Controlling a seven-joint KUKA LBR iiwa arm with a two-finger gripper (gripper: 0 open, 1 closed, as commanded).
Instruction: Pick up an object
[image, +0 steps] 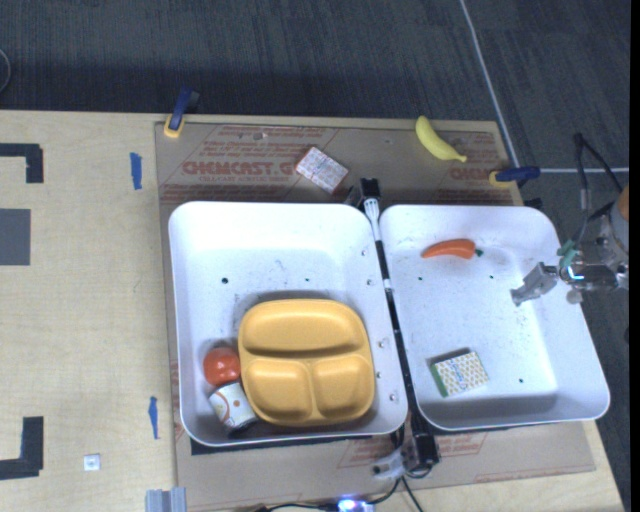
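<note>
The right bin (560, 395) holds an orange carrot (448, 249) near its back wall and a small green-edged patterned pad (460, 372) near its front. My gripper (535, 285) hangs over that bin's right side, to the right of the carrot and a little nearer the front, with nothing seen in it. In the left bin (200, 240) lie a yellow compartment tray (304, 358), a red ball (221, 364) and a small white and orange can (232, 404), both against the tray's left side.
A yellow banana (438, 140) and a small patterned packet (321, 168) lie on the cardboard behind the bins. Blue clamps (180, 110) hold the cardboard at its back corners. A cable bundle (405, 462) sits at the front between the bins.
</note>
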